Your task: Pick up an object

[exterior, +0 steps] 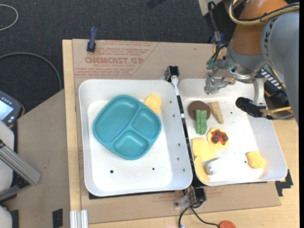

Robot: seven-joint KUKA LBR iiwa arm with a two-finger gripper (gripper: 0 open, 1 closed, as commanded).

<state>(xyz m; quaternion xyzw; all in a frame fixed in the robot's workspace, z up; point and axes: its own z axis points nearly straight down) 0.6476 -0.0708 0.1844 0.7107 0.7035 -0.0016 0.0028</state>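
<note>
The gripper [214, 86] hangs over the right bin [270, 141]; its state I cannot tell. Just below lie a brown disc [198, 108], tan wedge [216, 111] and green piece [202, 122], touching. Crowding risks a slipped grasp. The counter's cardboard [114, 56] reads "CHEMCAST".

Floor: dark grey carpet [42, 18], thin white cable [28, 61] looping at left.
Desk: tan board [114, 61] with red print; blue clamp [91, 38] on far edge.
</note>
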